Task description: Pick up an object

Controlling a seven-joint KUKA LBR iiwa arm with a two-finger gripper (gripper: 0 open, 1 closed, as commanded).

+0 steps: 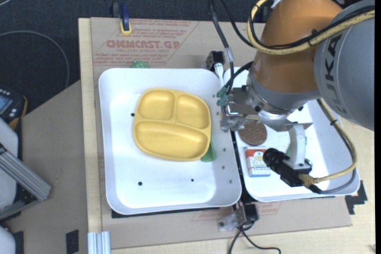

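Nearest the camera's edge of the bench, the right bin [333, 187] holds a small red-and-white packet [256, 162] lying flat near its left wall, with a black cable fitting [284, 168] on the arm's hose just beside it. A little farther in, a round brown disc [255, 133] sits partly under the wrist. Above it the arm [309, 62] comes in from the right, bent steeply downward, its orange band [294, 21] bulging over the grey wrist. The gripper [229, 110] hangs low at the seam between the two bins, and whether it is open or closed, I cannot tell. Across in the left bin [119, 175], a yellow divided plate [172, 124] lies flat, a green object [208, 155] peeking from under its right edge. Farthest off, printed cardboard [143, 38] backs the bins.
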